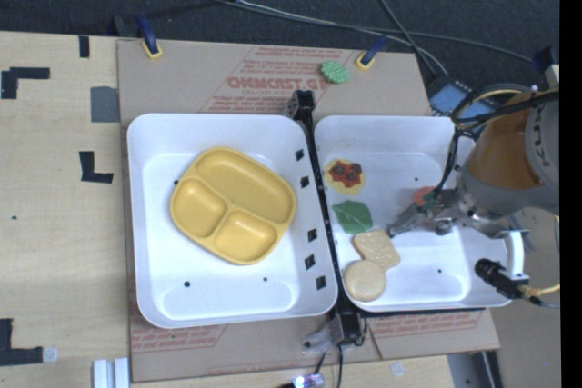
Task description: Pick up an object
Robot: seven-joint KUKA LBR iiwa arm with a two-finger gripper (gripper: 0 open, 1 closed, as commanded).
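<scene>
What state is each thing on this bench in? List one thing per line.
Yellow divided plate: upright in left bin.
Pizza slice: flat, right bin.
Green leaf: flat.
Two biscuits: flat, touching.
Gripper: low beside the biscuits.

Even, bright overhead light glares off the white bins (145,223); soft shadows, slightly blurry detail throughout.

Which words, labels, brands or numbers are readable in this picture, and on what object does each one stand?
"CHEMCAST G…": red print on the brown board under the two bins; the end is hidden behind the black clip at the bins' joint.
Smaller red lines above and below it: too blurred to read.
Red print on the board's front edge, below the left bin: too small to read.
Yellow tray, food pieces and gripper: no text visible.
</scene>
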